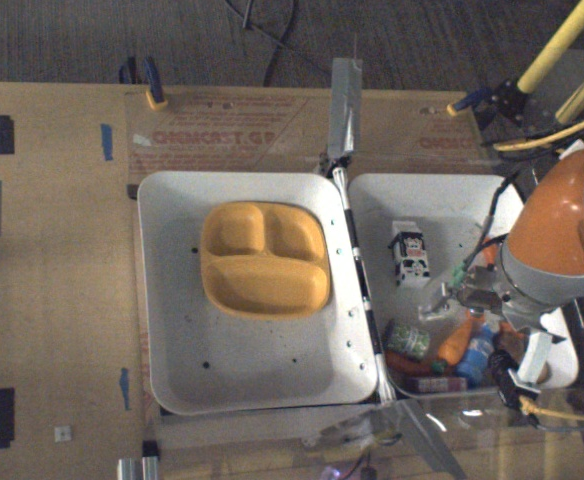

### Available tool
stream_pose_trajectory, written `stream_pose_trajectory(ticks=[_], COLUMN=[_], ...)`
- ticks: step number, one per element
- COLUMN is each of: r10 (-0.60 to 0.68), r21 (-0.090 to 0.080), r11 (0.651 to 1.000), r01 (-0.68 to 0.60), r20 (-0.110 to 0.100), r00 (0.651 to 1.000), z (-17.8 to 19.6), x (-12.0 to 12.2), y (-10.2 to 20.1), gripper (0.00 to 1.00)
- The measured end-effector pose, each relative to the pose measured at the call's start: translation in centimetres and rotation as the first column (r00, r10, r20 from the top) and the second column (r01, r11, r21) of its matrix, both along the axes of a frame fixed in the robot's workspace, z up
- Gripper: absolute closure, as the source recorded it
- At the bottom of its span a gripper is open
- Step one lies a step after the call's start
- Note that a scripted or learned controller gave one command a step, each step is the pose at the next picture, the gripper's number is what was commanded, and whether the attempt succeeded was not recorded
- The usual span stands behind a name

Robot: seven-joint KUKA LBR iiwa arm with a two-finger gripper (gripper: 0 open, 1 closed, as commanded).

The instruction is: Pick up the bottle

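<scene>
Bottle (pixel 479 354) among clutter near front edge of right bin (pixel 442 200). Gripper (pixel 450 298) just above; jaw state indiscernible.

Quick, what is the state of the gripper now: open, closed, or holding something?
Gripper: cannot be told; it hangs over the right bin, above the pile of small items, with nothing visibly held.

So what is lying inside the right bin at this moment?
In the right bin: a small black-and-white carton, and near the front a heap of small things, green, orange, blue and red. The arm and the gripper cover the bin's right part, so anything there is hidden.
</scene>
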State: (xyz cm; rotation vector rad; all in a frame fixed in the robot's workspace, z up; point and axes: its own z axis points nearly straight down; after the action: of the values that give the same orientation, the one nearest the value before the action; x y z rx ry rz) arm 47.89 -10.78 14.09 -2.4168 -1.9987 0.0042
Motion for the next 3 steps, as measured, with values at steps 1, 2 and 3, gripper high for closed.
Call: stream_pose_trajectory(ticks=[1,2,3], r10=[0.0,-0.011,-0.038], r21=[0.0,-0.003,0.001], r11=[1.0,1.0,0.999], r01=[0.0,0.011,0.038], r20=[0.0,0.004,0.001], r00=[1.0,1.0,0.999], z=[0.0,5.1,-5.1], x=[0.0,5.0,0.0], y=[0.0,-6.4,-8.1], gripper=[0.0,0.0,0.0])
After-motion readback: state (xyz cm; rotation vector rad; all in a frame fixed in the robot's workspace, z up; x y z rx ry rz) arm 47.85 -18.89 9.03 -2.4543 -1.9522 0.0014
